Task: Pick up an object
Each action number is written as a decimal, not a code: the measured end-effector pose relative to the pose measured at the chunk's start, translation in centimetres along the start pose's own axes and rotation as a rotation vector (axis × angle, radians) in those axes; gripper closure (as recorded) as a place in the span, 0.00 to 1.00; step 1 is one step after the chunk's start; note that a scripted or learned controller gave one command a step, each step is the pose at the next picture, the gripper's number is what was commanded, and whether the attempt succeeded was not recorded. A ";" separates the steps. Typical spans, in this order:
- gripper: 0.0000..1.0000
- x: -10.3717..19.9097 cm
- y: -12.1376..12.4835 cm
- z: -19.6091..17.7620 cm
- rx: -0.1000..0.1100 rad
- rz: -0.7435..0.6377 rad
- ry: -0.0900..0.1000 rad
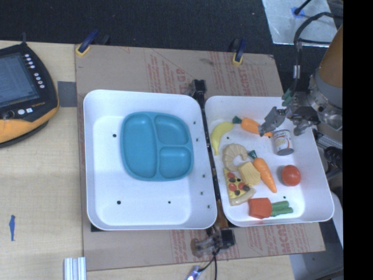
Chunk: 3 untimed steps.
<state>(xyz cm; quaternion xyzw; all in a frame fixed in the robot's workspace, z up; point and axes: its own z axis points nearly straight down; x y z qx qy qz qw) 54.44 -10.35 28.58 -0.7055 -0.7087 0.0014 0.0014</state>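
Over the right bin's [326,200] far right corner the arm [326,92] leans in from the right edge, its gripper [287,121] spread wide and holding nothing, poised just above a small can [282,143] lying near that edge.

Wooden bench [35,185] carries a cardboard sheet [169,69]; two white bins [99,156] sit side by side on it. At ten o'clock, a pendant [20,95] lies on bare wood.
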 end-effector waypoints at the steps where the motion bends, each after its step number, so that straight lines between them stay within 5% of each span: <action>1: 0.00 -1.5 -1.7 18.0 0.003 0.000 0.000; 2: 1.00 -1.6 -1.7 16.9 0.002 -0.004 -0.002; 3: 1.00 5.2 -5.7 9.4 0.000 -0.003 0.000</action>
